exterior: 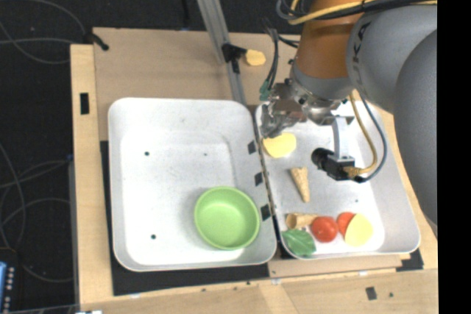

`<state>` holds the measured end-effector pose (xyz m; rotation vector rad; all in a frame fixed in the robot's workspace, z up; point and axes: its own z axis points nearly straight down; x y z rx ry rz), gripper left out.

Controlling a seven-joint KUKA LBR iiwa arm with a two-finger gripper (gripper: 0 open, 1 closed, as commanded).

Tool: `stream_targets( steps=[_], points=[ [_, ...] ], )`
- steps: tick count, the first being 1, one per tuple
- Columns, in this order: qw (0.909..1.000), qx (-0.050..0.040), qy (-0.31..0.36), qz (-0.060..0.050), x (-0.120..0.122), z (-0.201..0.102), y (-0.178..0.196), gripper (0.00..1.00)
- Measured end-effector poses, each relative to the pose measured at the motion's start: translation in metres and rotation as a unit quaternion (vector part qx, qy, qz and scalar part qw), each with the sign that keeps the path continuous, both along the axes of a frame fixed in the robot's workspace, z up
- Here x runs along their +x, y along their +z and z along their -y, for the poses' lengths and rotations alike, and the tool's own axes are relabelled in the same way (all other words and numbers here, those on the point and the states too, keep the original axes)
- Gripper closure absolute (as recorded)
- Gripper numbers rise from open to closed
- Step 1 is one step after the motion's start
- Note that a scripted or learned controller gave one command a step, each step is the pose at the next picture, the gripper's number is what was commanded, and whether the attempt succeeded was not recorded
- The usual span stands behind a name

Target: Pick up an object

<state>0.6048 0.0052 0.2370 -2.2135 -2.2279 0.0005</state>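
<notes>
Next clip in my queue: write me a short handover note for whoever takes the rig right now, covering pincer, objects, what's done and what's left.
Pincer: low over the right bin's upper left corner, right above a pale yellow piece; open or shut cannot be told.
Also in the right bin: a tan cone, a green leaf, a red tomato, a red and yellow fruit.
Left bin: green bowl.
Done: nothing visibly lifted.
Left: grasp and lift one object.

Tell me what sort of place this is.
Probably a robotics lab's grasping test bench: a grey and orange arm reaches over two white bins, one holding a green bowl, the other toy food.
</notes>
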Motion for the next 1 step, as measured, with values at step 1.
stream_targets(
  steps=[1],
  points=[
    [1.0, 0.0005, 0.0, 0.001, 0.0059, -0.0449, -0.0002, 1.0]
  ],
)
